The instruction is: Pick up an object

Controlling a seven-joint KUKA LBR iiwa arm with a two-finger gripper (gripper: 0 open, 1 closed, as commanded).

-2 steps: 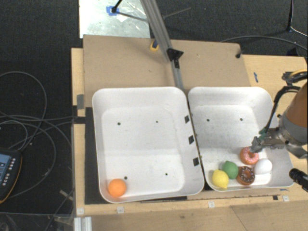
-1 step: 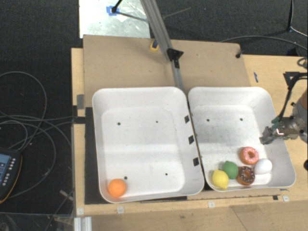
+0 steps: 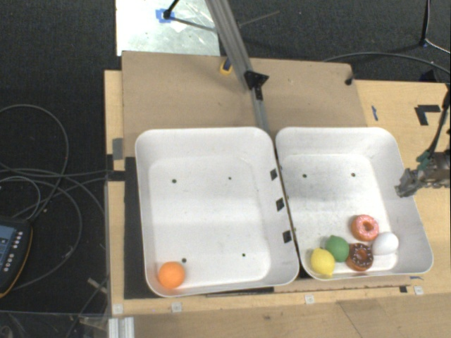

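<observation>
The right bin [image 3: 331,153] holds a cluster in its near right corner: a pink frosted donut [image 3: 364,227], a green ball [image 3: 337,248], a yellow lemon [image 3: 323,262], a chocolate donut [image 3: 360,258] and a white egg-shaped piece [image 3: 385,243]. An orange ball [image 3: 170,274] lies alone in the near left corner of the left bin [image 3: 204,143]. My gripper [image 3: 410,184] hangs at the view's right edge, over the right bin's right rim, up and to the right of the cluster and apart from every object.
A grey slanted pole [image 3: 232,37] runs from the top down to the gap between the bins. Black clips [image 3: 280,204] sit along the shared rim. Cables and a control pendant [image 3: 10,252] lie on the floor at left.
</observation>
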